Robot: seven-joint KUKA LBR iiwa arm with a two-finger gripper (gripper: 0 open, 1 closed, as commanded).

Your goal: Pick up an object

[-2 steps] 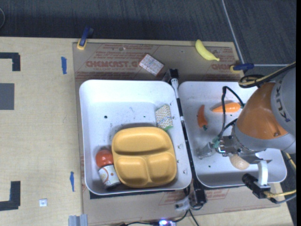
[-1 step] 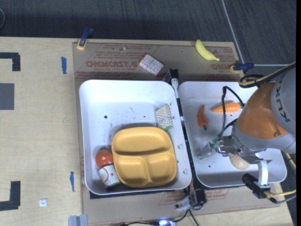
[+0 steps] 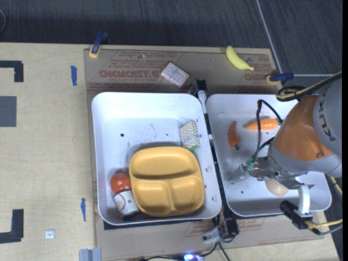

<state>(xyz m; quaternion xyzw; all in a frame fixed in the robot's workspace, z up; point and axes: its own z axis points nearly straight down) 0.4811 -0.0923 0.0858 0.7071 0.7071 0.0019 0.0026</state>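
Grey pincer [image 3: 237,174] sits low in the right bin [image 3: 239,205].

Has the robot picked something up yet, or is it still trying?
Not yet. The gripper is down in the right bin, so the reaching looks done. I see nothing between its fingers. The orange carrot, the small orange piece and the pale egg-like thing lie on the bin floor. Grabbing and lifting remain.
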